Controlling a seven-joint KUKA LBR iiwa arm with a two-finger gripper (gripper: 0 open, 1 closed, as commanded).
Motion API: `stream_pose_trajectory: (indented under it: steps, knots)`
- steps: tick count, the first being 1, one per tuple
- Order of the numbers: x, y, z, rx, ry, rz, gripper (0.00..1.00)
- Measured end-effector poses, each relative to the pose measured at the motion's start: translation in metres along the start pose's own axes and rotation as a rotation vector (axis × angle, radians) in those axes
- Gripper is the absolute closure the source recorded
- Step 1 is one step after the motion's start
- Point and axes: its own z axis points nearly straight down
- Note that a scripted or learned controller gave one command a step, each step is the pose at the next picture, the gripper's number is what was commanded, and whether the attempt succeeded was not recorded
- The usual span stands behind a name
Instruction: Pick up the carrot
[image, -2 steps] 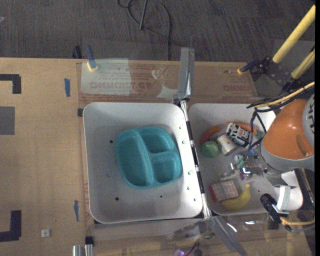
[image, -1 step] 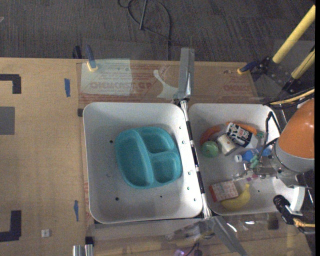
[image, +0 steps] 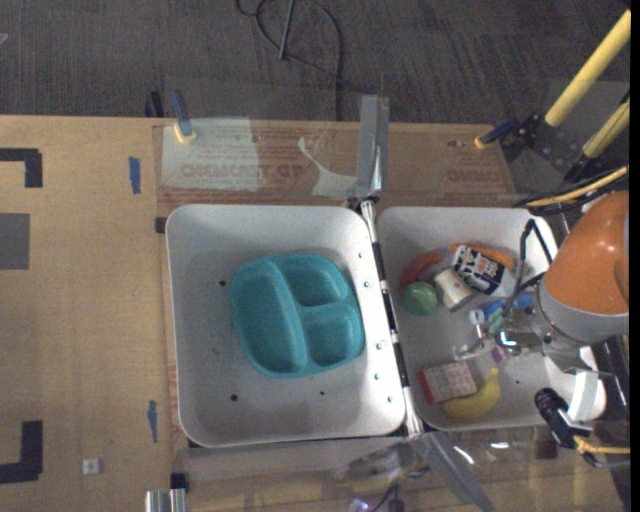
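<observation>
carrot (image: 425, 264) sits upper left in the right bin (image: 400, 232), long axis roughly left-right, up-left of the gripper (image: 497, 340), whose grip state I can't tell

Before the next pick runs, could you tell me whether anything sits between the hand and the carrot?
Yes. The carrot lies at the right bin's far-left side, partly under a black-and-white carton. The carton and a small white item lie between it and the hand; a green ball touches it.

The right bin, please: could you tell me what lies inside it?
Inside the right bin: a banana, green ball, milk carton, and an orange carrot partly covered.
</observation>
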Motion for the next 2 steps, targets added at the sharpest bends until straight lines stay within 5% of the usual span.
stream_pose_trajectory:
  steps: [1, 2]
  knots:
    - [-0.002, 0.0, -0.009, -0.002, -0.001, 0.005, 1.0]
    - [0.076, 0.014, -0.061, 0.002, 0.0, 0.286, 1.0]
